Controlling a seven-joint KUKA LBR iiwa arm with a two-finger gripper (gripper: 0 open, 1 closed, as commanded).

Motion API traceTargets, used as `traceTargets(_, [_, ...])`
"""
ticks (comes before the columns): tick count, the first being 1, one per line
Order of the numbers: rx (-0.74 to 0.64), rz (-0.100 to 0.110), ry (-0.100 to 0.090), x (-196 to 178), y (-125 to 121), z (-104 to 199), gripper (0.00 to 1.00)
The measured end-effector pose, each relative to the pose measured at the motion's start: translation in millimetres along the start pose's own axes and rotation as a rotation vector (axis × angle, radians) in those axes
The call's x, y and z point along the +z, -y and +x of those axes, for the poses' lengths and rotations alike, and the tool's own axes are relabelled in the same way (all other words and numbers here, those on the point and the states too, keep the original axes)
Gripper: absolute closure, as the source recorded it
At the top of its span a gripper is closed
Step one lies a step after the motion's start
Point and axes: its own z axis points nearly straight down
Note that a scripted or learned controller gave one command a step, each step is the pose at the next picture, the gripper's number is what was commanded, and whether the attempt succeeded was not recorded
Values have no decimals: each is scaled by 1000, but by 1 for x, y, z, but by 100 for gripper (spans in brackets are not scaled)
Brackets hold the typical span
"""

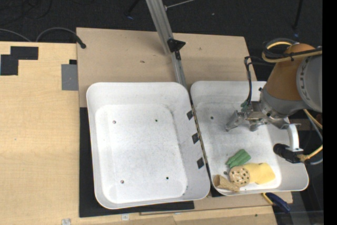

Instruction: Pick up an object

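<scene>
While the grey arm [295,87] with its orange band enters from the right edge of the frame, its metal gripper [234,123] hangs over the middle of the right white bin [210,93], and I cannot tell how it is set. In that bin's lower part lie a ridged green piece [238,158], a round tan disc with holes [238,175], a soft yellow lump [261,173] and a brown scrap [226,183], bunched together; the left bin [100,97] is a smooth, speckled tray.

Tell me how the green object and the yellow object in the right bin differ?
The green object is small and elongated, lying at a slant; the yellow object is larger and blockier. The green object lies nearer the gripper; the yellow object sits by the right bin's near rim. Both lie untouched.
</scene>
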Motion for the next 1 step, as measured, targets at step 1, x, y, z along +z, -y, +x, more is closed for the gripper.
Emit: traceTargets(1, [5, 1, 0, -10, 0, -1, 100])
